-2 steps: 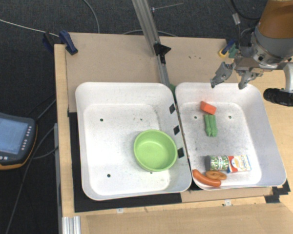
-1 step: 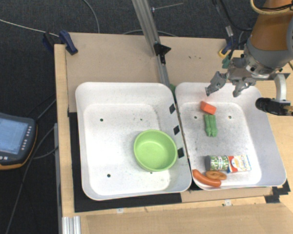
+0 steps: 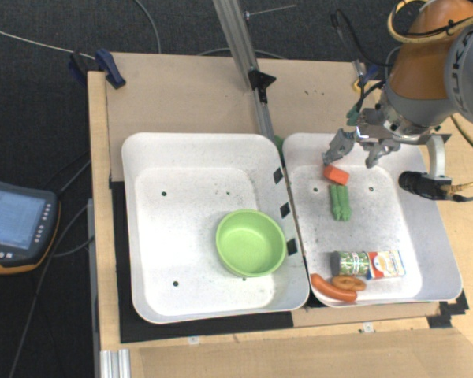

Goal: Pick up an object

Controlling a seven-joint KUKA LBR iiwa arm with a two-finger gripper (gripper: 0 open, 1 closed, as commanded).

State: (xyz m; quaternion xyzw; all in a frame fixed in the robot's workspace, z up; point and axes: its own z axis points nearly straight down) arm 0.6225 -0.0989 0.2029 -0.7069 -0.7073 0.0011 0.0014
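My gripper (image 3: 353,153) hangs over the far part of the right bin (image 3: 426,235), its two fingers spread apart with nothing between them. Just below the left finger lies a small orange-red piece (image 3: 337,176), touching the top end of a green pod-like thing (image 3: 340,202). Near the bin's front edge a small carton with a green and red label (image 3: 368,264) lies on its side. An orange-red sausage-shaped toy (image 3: 333,287) rests in front of it, at the front left corner.
The left bin (image 3: 181,211) holds a light green bowl (image 3: 251,243) at its front right. A slanted metal pole (image 3: 240,46) crosses the back of the bench. A handheld pendant (image 3: 16,223) lies on the floor at the left.
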